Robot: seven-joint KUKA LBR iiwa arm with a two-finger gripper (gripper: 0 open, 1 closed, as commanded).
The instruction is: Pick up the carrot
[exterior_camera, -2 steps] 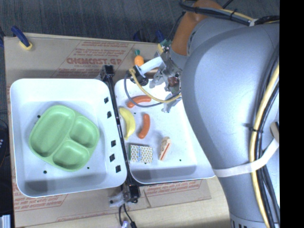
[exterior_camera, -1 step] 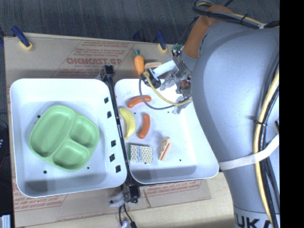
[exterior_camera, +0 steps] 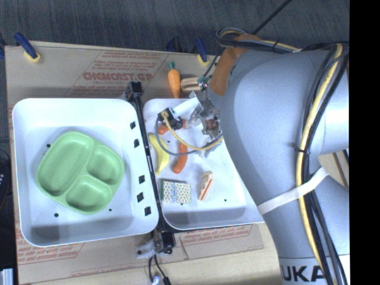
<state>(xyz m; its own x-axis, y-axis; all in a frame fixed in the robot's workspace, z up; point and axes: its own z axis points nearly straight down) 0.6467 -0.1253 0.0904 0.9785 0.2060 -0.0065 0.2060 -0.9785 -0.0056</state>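
The carrot (exterior_camera: 173, 82), orange with a green top, lies on the cardboard just past the far rim of the right bin (exterior_camera: 234, 209), outside both bins. My gripper (exterior_camera: 206, 122) hangs over the far part of the right bin, a little to the right of the carrot and nearer the camera, apart from it. Nothing of the carrot is in the gripper.
A pale tan cylinder (exterior_camera: 190, 85) lies right of the carrot. In the right bin are a banana (exterior_camera: 157, 152), a red-orange sausage (exterior_camera: 181, 159), a patterned box (exterior_camera: 176, 192) and a sandwich slice (exterior_camera: 205, 185). The left bin (exterior_camera: 29, 218) holds a green divided plate (exterior_camera: 80, 171).
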